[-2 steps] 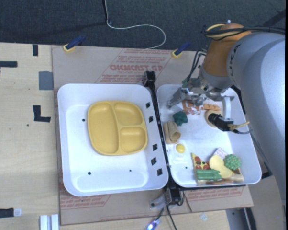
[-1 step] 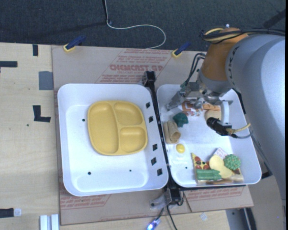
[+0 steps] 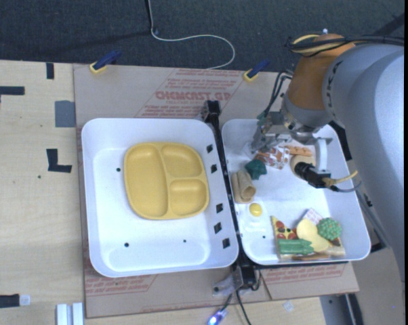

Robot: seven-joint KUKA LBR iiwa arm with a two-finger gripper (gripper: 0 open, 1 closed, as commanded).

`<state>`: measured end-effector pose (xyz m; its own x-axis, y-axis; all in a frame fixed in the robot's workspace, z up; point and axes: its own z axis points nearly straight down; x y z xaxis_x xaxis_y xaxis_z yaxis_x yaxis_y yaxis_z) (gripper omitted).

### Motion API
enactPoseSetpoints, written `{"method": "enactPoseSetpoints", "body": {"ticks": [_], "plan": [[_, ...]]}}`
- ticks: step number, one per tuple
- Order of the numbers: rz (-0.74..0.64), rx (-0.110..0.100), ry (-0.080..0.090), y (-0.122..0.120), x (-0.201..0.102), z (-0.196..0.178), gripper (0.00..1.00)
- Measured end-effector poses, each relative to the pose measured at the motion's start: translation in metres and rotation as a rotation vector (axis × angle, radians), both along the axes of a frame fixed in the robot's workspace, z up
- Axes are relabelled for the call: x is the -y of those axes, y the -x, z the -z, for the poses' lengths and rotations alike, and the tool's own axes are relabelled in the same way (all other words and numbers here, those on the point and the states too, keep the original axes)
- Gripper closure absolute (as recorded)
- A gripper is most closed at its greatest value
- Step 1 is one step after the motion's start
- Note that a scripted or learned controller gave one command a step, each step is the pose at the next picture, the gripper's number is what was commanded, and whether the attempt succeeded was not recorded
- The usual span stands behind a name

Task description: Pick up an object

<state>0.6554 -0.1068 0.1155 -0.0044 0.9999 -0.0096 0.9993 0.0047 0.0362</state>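
You have the arm (image 3: 366, 114) filling the 3 o'clock side, its orange band above the right bin (image 3: 356, 239). The left bin (image 3: 99, 181) carries a yellow divided plate (image 3: 167, 180) near its centre, with bare white floor around it — widest toward 6 o'clock. In the right bin, a food pile (image 3: 309, 237) crowds the 5 o'clock corner; open floor lies mid-bin. A tan roll (image 3: 244, 187) lies along the 9 o'clock wall, a small yellow piece (image 3: 256, 210) just below. The gripper (image 3: 268, 141) hangs at 12 o'clock over a dark green toy (image 3: 256, 168) — whether its claw is spread or closed, I cannot tell.
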Motion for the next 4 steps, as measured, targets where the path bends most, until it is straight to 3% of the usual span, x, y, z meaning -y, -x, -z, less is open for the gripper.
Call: {"method": "enactPoseSetpoints", "body": {"ticks": [1,2,3,4], "plan": [[0.000,0.001,0.000,0.000,0.000,0.001,0.00],[0.002,-0.009,-0.001,0.014,-0.001,0.011,0.00],[0.003,-0.001,0.003,0.013,0.000,0.015,0.00],[0.005,-0.016,-0.002,0.031,-0.005,0.020,0.00]]}}
